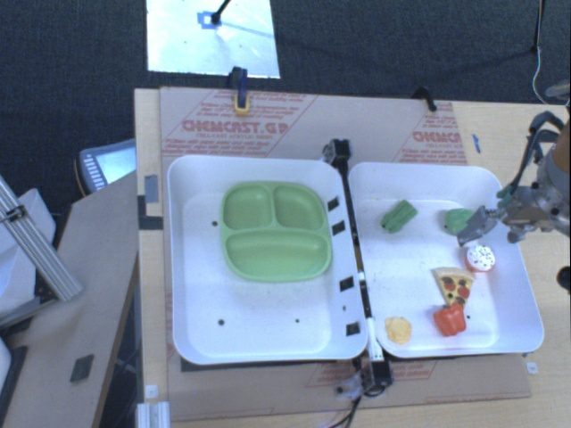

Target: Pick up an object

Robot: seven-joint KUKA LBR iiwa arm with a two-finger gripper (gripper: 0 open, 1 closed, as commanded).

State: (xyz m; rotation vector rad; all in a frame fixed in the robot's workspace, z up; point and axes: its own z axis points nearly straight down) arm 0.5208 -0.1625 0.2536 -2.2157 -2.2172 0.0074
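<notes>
Green plastic toy vegetable (pixel 459 220) beside grey two-finger gripper (pixel 479 226).
Fingers' opening cannot be told; toy probably light, stiff, slippery: grasp across its middle.

A wooden bench (pixel 147 266) is covered by a printed cardboard sheet (pixel 268 127), on which two white bins, left (pixel 192 328) and right (pixel 513 328), are set side by side, touching.

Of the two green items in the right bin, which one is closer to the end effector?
The green piece at the end effector, by the bin's right side; the other green piece lies farther left.
</notes>
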